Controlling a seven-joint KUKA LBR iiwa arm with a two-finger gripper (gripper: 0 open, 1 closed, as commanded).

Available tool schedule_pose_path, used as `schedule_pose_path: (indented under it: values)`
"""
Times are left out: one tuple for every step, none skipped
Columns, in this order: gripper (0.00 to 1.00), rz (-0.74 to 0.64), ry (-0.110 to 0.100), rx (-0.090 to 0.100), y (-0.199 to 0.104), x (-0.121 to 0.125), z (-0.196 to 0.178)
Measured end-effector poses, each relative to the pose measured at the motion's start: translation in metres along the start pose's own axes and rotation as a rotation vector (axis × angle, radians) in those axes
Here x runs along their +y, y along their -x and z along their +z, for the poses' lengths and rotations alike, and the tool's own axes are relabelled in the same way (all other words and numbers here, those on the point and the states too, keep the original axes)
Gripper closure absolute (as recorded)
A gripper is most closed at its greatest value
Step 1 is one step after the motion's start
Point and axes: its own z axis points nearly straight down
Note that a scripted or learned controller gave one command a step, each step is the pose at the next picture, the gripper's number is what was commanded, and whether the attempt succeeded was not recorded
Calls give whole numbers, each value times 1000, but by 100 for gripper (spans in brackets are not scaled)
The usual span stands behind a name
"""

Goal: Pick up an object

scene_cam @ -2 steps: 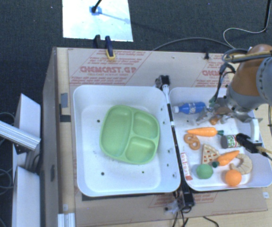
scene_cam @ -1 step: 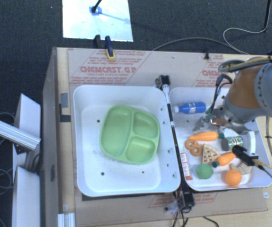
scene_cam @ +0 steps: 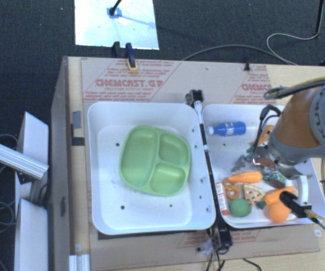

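- Counter (scene_cam: 151, 75): brown board with red print, carrying two shallow white bins side by side.
- Left bin (scene_cam: 109, 208): holds one green divided plate (scene_cam: 155, 160), three compartments, lying flat near the bin's middle.
- Right bin (scene_cam: 224, 114): holds all the small objects.
- Blue bottle (scene_cam: 227, 129) with white cap lies on its side near the far wall of the right bin, cap toward the divider.
- Toy carrot (scene_cam: 245, 177) lies flat at mid-bin, just left of the arm's wrist.
- Near the front wall: pretzel (scene_cam: 232, 190), green round piece (scene_cam: 240, 208), pizza slice (scene_cam: 253, 193), close together; the green piece sits just in front of the pretzel.
- Further right: orange ball (scene_cam: 277, 212) and a second orange piece (scene_cam: 275, 196), touching or nearly so.
- Arm (scene_cam: 301, 123) reaches in from the right, low over the right bin.
- Tool (scene_cam: 251, 161): down among the objects, just behind the carrot. Opening cannot be told; nothing seen gripped.
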Motion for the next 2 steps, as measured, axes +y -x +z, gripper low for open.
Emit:
schedule_pose_path:
  values:
    - [0, 0, 2, -1, 3, -14, 0]
    - [0, 0, 11, -4, 15, -33, -1]
